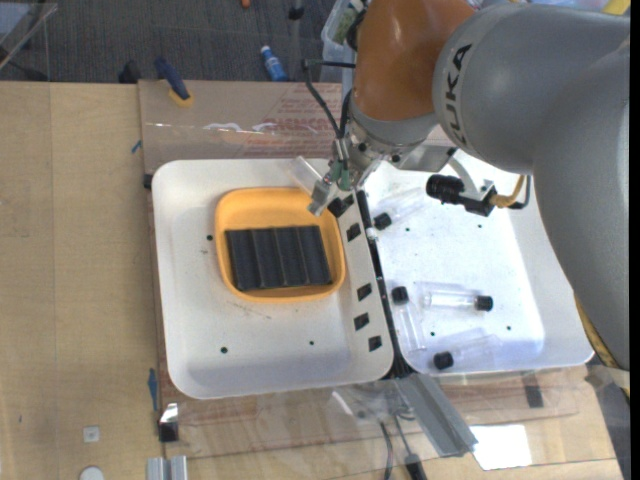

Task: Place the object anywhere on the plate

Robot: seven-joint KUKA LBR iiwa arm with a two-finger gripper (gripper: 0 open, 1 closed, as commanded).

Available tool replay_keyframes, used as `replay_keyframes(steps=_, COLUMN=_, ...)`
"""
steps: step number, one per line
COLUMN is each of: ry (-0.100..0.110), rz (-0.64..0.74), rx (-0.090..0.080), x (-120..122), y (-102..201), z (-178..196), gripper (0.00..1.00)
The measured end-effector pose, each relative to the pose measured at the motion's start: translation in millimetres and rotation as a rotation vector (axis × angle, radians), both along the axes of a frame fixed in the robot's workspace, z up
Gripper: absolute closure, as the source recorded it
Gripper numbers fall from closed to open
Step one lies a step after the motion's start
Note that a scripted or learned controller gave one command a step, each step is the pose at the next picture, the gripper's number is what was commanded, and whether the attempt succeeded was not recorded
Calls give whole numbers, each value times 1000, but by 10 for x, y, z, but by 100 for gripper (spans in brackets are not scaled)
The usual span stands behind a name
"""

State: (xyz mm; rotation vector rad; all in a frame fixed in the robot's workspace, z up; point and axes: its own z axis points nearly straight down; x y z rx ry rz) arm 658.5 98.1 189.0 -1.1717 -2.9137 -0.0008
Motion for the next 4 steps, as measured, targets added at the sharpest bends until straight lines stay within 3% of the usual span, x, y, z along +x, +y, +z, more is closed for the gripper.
replay_keyframes(steps=1, ry=-1, rz=0, rx=0, x=2, y=-1, z=5, gripper=0)
replay_keyframes(steps=2, ry=-8, rz=50, rx=-1, x=31, y=-43, z=396, gripper=0)
replay_keyframes(steps=3, ry=-8, rz=92, rx=-1, x=13, y=-21, z=441, gripper=0)
replay_keyframes(steps=4, ry=-14, rz=91, rx=2, x=26, y=-18, z=553, gripper=100)
